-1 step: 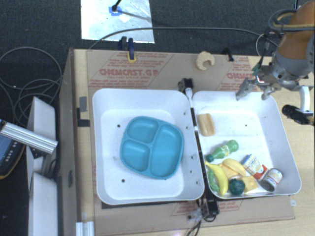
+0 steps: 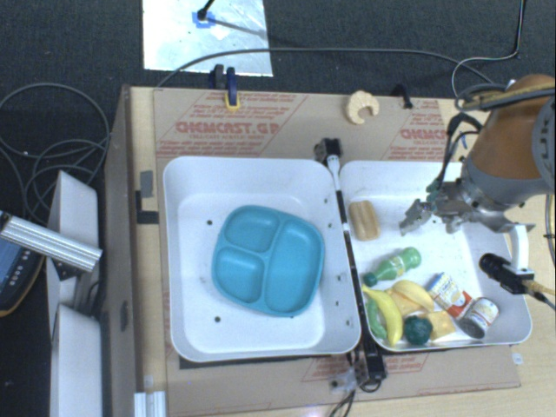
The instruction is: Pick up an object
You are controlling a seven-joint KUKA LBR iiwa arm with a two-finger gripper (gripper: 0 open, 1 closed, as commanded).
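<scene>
My gripper (image 2: 415, 215) hangs over the upper middle of the right bin (image 2: 519, 324), the grey arm with its orange band reaching in from the right. A tan bread-like block (image 2: 363, 220) lies just left of the gripper, apart from it. Below the gripper a green bottle (image 2: 395, 265) lies on its side. Along the bin's front edge sit a yellow banana (image 2: 385, 313), a second yellow piece (image 2: 415, 294), a dark green ball (image 2: 418, 330), a small red and white box (image 2: 446, 291) and a silver can (image 2: 479, 316). Nothing shows held in the gripper.
The left bin (image 2: 187, 233) holds a blue divided plate (image 2: 266, 260). A pale croissant-shaped piece (image 2: 362, 107) lies on the bench behind the bins. A black divider clamp (image 2: 328, 150) sits between the bins at the back. Cables run across the floor beyond.
</scene>
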